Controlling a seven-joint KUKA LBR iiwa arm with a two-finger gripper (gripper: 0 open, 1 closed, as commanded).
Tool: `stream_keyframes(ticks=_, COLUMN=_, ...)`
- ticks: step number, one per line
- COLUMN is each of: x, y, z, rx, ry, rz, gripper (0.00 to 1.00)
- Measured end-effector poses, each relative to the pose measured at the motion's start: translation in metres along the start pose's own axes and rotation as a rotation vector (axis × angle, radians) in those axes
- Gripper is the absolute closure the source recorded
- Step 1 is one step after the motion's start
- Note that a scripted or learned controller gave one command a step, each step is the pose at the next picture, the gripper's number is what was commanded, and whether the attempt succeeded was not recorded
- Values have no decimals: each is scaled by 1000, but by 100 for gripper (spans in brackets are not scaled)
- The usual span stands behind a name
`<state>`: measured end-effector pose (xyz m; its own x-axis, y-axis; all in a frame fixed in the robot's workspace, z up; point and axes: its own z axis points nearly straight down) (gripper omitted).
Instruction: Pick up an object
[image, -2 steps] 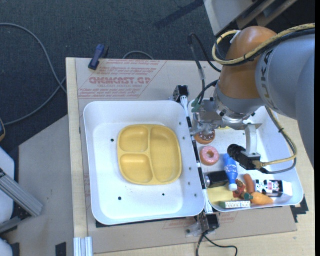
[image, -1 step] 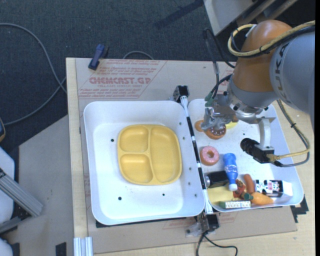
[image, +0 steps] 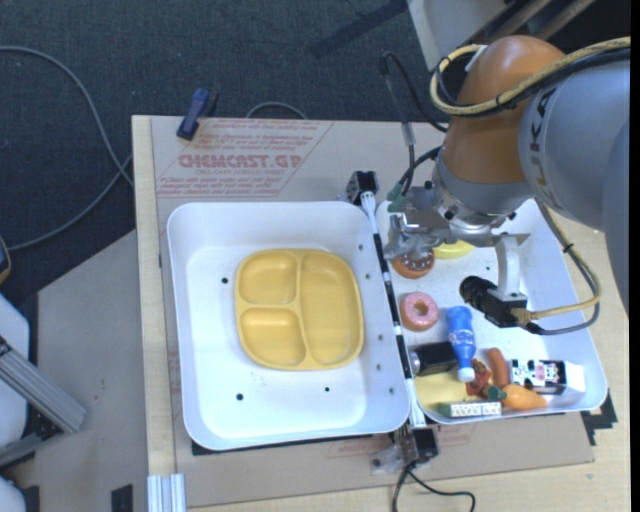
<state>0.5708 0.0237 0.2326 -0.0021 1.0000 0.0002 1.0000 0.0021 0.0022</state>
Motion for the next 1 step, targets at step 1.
stream_keyframes(ticks=1, x=-85, y=38, z=23, rx=1, ry=-3, rz=3, gripper=100)
